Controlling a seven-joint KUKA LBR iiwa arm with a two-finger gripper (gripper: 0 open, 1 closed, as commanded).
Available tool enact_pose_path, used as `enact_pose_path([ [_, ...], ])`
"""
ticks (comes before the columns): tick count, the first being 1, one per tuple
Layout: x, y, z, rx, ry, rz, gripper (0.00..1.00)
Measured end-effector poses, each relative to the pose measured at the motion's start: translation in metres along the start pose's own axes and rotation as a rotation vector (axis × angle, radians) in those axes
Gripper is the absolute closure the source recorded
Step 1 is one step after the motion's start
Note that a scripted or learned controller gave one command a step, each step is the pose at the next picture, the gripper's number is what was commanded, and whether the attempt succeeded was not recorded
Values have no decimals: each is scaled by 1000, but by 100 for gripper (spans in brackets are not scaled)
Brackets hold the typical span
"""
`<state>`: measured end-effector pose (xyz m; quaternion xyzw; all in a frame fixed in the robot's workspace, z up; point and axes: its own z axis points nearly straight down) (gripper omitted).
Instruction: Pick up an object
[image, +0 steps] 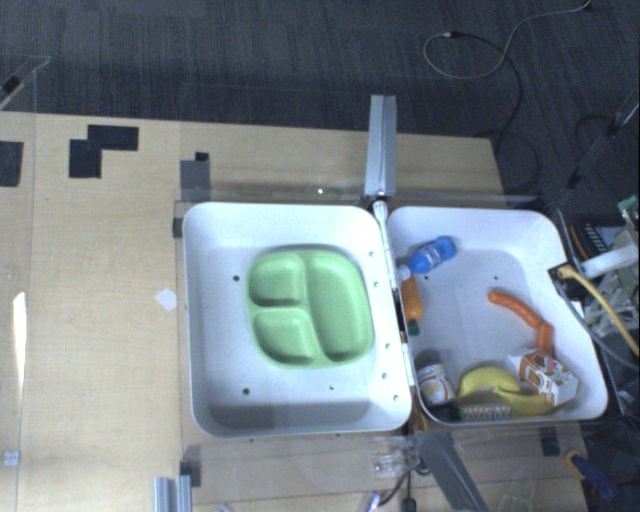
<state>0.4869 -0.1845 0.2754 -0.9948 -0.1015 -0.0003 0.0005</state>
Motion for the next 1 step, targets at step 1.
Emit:
enact_pose_path([
  [1,-3,14,1,0,0,0,100],
])
